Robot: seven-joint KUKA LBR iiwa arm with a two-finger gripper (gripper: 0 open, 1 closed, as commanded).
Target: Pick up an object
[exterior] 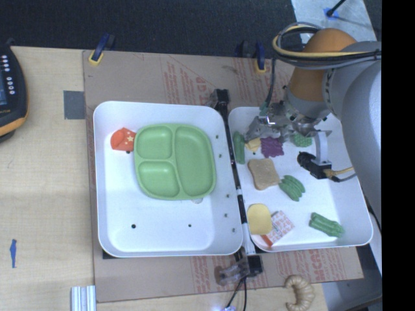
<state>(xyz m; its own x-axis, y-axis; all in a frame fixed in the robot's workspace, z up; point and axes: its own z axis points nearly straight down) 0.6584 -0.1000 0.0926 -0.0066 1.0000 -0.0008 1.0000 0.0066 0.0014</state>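
My gripper [277,129] hangs low over the far end of the right bin [350,193], under the orange-banded wrist. Just beneath and in front of it lies a purple toy [272,148], with a small yellow piece [253,145] to its left; whether the gripper touches them I cannot tell. Nearby are a slice of toast [262,173], a green pod [238,148] by the bin's left wall, a green pickle [292,186] and a green piece [302,139] beside the gripper.
Nearer the front of the right bin lie a yellow block [259,219], a red-and-white packet [281,225] and a green bean pod [326,225]. The left bin [162,235] holds a green divided plate [175,161] and a red toy [122,139]. A black cable piece [315,165] hangs by the arm.
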